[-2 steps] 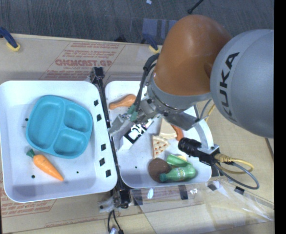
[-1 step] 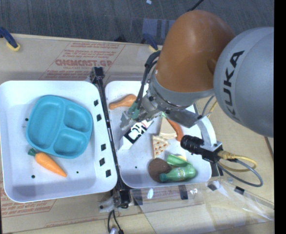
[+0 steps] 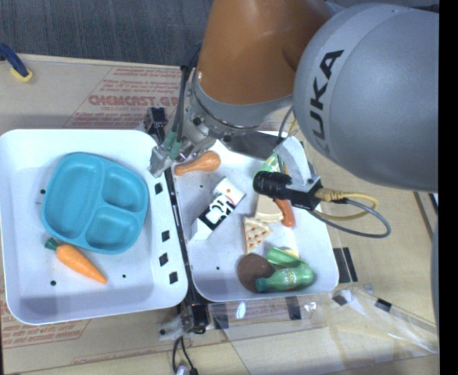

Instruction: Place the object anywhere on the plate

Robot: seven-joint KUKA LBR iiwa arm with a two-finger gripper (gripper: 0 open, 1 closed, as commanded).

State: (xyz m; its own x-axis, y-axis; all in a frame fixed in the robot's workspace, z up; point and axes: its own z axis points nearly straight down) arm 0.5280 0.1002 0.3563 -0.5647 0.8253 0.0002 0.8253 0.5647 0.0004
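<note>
Plate (image 3: 94,203) smooth blue plastic; bins (image 3: 26,287) glossy white plastic.

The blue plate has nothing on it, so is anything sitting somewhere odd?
Yes: a toy carrot lies on the left bin's floor just beside the blue plate, not on it. The other toy foods are jumbled in the right bin.

Robot lab; KUKA arm (image 3: 370,92); white bins (image 3: 10,209); toy food.
</note>
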